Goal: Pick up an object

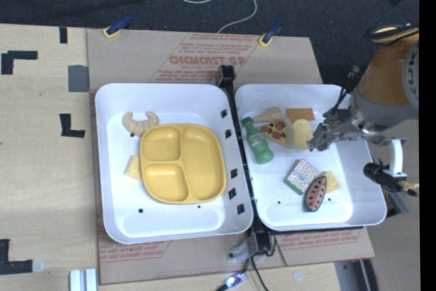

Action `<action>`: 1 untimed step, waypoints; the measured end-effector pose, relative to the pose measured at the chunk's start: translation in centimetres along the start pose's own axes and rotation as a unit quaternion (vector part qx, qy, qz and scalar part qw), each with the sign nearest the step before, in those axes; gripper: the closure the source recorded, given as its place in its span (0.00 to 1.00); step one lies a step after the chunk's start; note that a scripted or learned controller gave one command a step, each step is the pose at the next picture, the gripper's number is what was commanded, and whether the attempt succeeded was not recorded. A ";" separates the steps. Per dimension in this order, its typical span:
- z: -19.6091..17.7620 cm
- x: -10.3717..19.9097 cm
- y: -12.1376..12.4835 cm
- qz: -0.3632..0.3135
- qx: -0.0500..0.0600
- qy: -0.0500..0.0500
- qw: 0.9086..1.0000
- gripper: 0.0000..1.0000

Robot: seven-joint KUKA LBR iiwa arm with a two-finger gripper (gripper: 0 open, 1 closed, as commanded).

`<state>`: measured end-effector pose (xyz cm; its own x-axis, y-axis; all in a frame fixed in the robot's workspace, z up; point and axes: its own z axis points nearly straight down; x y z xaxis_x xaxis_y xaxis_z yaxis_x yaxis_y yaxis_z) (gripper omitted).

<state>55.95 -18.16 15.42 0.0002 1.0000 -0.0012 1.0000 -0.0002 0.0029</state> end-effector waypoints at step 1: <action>-5.5 -1.1 0.1 0.000 -0.001 -0.001 1.000 1.00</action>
<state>56.05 -19.20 20.92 -0.0002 1.0000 -0.0022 1.0000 0.0002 0.0045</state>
